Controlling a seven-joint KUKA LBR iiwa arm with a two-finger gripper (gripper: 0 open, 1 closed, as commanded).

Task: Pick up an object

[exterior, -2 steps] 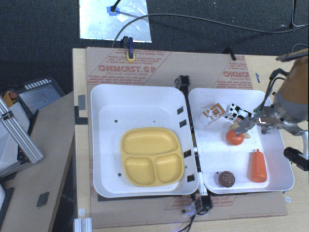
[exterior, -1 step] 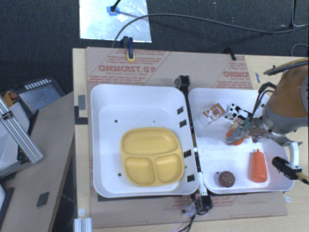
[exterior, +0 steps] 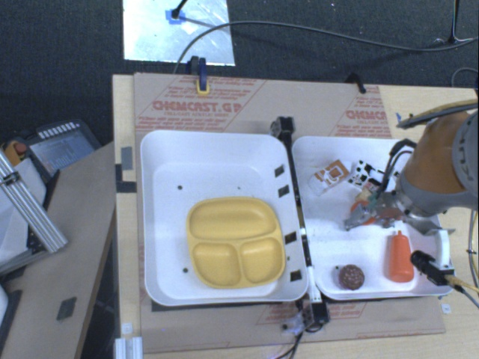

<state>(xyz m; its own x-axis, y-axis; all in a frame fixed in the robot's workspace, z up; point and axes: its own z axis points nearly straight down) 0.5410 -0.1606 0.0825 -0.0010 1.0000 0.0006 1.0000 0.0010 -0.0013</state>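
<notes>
My gripper (exterior: pixel 364 214) reaches down into the right bin (exterior: pixel 323 238) from the right, its tips low over the bin floor near the middle. An orange bottle (exterior: pixel 400 258) lies just right of and below it. A brown round object (exterior: pixel 351 277) rests near the front wall. A clear packet with an orange label (exterior: pixel 330 176) and a small black-and-white object (exterior: pixel 364 173) lie toward the back, above the gripper. The arm hides what is right under the fingertips.
The left bin (exterior: pixel 161 200) holds a yellow divided tray (exterior: pixel 236 241). A black divider strip (exterior: pixel 292 193) runs between the bins. Cables cross the bench behind, and a metal plate (exterior: pixel 177 21) lies at the back left.
</notes>
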